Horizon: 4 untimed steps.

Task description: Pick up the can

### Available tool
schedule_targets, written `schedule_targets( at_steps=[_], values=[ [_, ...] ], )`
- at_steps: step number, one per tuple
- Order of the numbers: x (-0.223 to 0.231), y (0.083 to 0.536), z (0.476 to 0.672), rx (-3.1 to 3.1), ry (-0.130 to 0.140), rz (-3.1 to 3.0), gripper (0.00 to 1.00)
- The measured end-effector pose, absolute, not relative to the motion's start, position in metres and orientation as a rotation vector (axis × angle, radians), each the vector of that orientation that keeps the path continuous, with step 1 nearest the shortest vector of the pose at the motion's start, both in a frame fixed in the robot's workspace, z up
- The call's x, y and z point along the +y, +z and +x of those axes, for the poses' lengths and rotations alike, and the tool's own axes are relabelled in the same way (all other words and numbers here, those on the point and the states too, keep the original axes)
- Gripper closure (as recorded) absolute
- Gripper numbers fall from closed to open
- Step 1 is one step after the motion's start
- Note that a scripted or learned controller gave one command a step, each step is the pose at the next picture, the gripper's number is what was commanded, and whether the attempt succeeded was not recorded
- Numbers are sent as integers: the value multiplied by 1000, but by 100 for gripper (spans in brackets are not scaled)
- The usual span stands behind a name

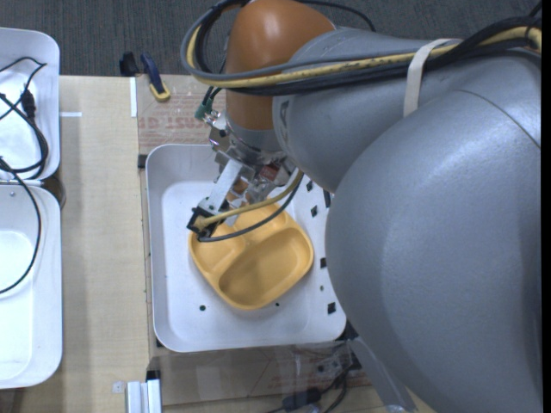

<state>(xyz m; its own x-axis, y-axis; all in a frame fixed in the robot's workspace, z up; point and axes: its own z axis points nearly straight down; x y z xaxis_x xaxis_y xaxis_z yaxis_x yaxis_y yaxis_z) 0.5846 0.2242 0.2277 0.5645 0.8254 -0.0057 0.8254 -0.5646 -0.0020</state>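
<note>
Claw (248, 186): hanging low inside the white bin (172, 312), over the far rim of a yellow bowl (258, 269). Whether it is gaping or closed cannot be told, since the wrist is covering it from above. Nothing is visibly being carried.

Yellow bowl: lying just under the claw and on its camera-ward side, open side up. It is shallow and is taking up the middle of the bin.

Can: its place cannot be told. The arm is hiding the stretch of bin to the right of the claw, and the can may be lying there or beneath the wrist. Its look is hidden likewise.

Task status, as a judgement: barely under way, with grasping and lifting both yet to be done.

Outlying: bench (95, 231) running leftward from the claw. A second bin (17, 351) is sitting well apart on that side, with black cable (41, 149) looping across it.
</note>
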Motion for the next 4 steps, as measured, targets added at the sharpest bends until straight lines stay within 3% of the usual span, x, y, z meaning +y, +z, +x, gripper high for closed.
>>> schedule_targets(
  at_steps=[1,2,3,4],
  values=[
    [223,235,584,1470,-18,2773,100],
    [210,293,597,1731,-7,2620,100],
    [227,227,594,1617,-11,2693,100],
    [228,225,622,1519,-8,2749,100]
  ],
)
